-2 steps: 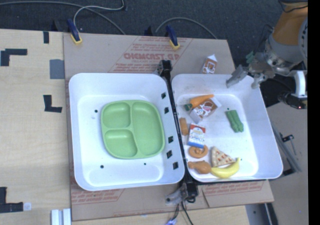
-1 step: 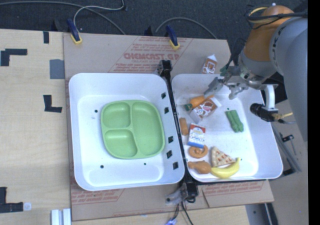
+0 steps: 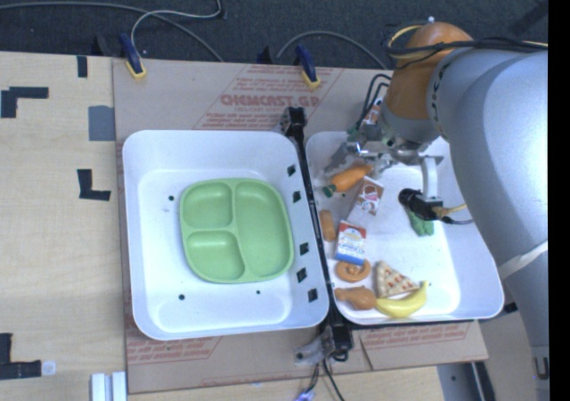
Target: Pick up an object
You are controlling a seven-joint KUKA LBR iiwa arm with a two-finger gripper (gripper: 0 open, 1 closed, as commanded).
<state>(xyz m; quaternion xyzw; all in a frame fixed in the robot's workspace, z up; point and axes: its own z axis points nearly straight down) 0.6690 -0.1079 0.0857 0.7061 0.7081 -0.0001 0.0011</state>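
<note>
While my arm reaches in from the right, my jaws [image 3: 361,151] hang low over the far end of the right bin [image 3: 463,283], just above the orange carrot [image 3: 346,179]; whether they are open or closed I cannot tell. Near the carrot lie a small white carton [image 3: 370,197], a second carton [image 3: 352,242], a pizza slice [image 3: 394,282] and a banana [image 3: 401,303]. Left bin [image 3: 147,212] on the bench: a green divided plate [image 3: 236,230].
</note>
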